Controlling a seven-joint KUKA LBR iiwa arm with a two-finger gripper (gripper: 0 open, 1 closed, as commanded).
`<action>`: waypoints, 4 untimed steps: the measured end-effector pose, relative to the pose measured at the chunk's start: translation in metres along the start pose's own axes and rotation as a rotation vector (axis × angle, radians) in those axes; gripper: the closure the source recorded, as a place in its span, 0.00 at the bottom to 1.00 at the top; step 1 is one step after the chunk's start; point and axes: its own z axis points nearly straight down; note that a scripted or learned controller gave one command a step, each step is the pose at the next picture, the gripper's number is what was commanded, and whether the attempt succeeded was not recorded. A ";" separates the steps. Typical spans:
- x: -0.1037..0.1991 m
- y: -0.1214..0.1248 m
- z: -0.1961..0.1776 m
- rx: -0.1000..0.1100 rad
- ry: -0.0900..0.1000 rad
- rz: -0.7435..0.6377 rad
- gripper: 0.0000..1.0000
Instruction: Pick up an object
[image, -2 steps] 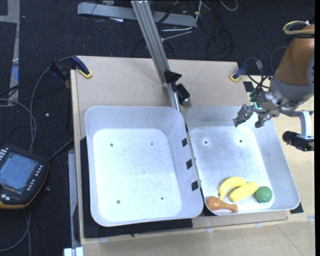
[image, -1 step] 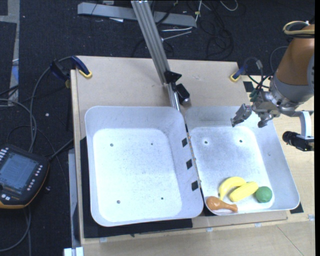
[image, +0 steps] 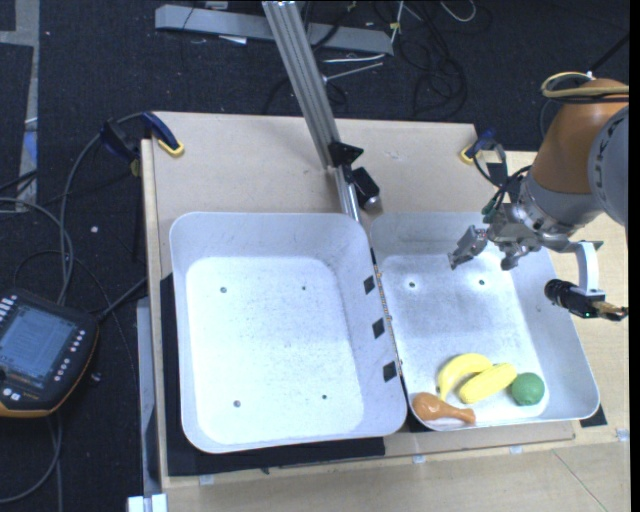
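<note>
The tabletop (image: 260, 160) is carrying two white bins side by side. The left bin (image: 270, 330) is sitting on the bigger half. The right bin (image: 470, 310) is sitting next to it, and their edges are touching in the middle. A grey pole (image: 318, 105) is leaning down over the tabletop and ending where the bins meet.

The arm (image: 585, 140) is reaching in from the right, with its orange band showing. The gripper (image: 485, 252) is hanging over the far part of the right bin. Its fingers (image: 462, 254) are standing apart, and nothing is sitting between them.

The toys are lying together in the near corner of the right bin, well apart from the gripper. The banana (image: 475, 377) is lying in the middle. The orange toy (image: 442, 408) is lying just left of it and nearer the rim. The green ball (image: 527, 388) is sitting just beside the banana's right end.
</note>
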 end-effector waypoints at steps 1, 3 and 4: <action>0.001 -0.001 0.053 0.000 0.000 0.000 0.00; -0.010 0.000 -0.011 -0.009 -0.002 0.000 1.00; -0.007 0.004 -0.054 -0.009 -0.002 -0.001 1.00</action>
